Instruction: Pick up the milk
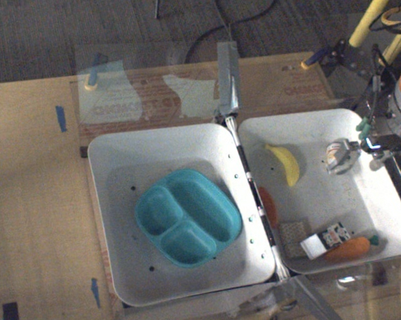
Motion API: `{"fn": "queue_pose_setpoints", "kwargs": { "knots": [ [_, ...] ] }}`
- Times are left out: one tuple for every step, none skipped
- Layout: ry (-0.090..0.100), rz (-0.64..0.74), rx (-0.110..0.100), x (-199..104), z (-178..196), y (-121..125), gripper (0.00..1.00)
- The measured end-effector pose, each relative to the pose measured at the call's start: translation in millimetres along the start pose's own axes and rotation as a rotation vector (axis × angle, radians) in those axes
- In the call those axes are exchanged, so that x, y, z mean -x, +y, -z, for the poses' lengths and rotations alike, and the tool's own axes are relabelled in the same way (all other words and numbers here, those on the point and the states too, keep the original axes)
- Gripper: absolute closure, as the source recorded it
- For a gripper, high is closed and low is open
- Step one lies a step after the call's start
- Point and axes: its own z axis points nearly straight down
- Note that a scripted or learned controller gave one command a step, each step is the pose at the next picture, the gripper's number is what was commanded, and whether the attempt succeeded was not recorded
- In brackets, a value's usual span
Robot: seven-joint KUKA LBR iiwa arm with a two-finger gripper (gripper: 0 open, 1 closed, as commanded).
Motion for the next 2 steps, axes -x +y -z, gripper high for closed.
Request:
{"fn": "queue_pose_setpoints", "kwargs": {
  "knots": [
    [-0.001, -0.012, 0.002, -26.8, 80.8, 30.9, 0.0],
    [0.0, -0.236, 0.0, 42.5, -57.2, 6.9, 0.0]
  ]
}}
